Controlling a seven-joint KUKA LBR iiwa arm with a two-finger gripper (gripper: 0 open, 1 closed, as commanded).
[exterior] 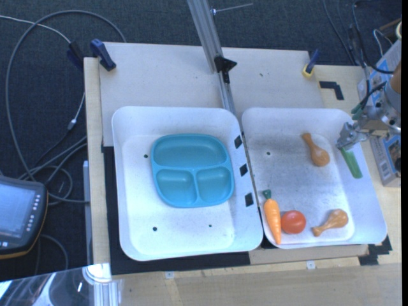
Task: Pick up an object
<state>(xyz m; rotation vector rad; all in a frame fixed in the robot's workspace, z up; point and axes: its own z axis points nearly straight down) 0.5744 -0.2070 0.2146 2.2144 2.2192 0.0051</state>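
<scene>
The right bin (287,171) holds several toy foods. A brown drumstick (315,150) lies near its upper middle, and a green stick-shaped piece (350,162) rests against the right wall. Along the front sit an orange carrot (272,219), a red tomato (293,222) and a second drumstick (331,220). My gripper (351,134) hangs at the bin's right rim, just above the top end of the green piece. Nothing shows in its grasp.
The left bin (134,190) carries a teal divided plate (191,169). A metal pole (210,37) slants down to the seam between the bins. Blue clamps (102,53) grip the bench's back corners. Cables and a tablet (19,215) lie on the floor at the left.
</scene>
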